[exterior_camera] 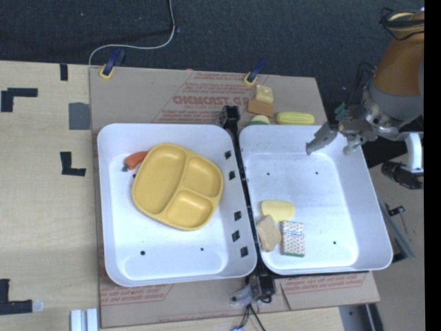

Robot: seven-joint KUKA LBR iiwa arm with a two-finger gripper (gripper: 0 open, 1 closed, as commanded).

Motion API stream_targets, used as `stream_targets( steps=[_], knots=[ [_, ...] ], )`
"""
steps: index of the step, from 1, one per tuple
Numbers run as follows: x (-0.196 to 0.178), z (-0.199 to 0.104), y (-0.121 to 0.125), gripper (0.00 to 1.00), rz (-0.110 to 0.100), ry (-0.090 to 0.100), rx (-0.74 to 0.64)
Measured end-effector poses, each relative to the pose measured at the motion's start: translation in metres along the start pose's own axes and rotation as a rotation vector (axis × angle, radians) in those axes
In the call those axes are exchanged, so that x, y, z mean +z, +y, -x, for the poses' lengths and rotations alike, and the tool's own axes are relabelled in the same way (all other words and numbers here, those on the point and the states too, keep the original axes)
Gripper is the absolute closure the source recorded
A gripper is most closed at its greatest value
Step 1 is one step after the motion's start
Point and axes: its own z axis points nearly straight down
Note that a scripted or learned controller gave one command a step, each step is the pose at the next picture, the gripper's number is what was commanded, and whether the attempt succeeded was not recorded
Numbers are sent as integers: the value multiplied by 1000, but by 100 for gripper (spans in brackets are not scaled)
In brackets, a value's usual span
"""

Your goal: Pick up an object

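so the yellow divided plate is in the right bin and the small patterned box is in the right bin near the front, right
Not quite. The camera view shows the yellow divided plate lying in the left bin, not the right one. The rest holds: the small patterned box is in the right bin near the front.

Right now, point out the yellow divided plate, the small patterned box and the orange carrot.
Yellow divided plate (pixel 178 186), camera view, centre ridge.
Small patterned box (pixel 293 238), camera view, top face.
Orange carrot (pixel 135 159), camera view, exposed end.
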Motion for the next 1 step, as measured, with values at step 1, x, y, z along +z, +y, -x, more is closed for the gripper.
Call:
stream_targets(
  steps=[1],
  knots=[
    [97, -55, -30, 0, -10, 4, -3]
  ],
)
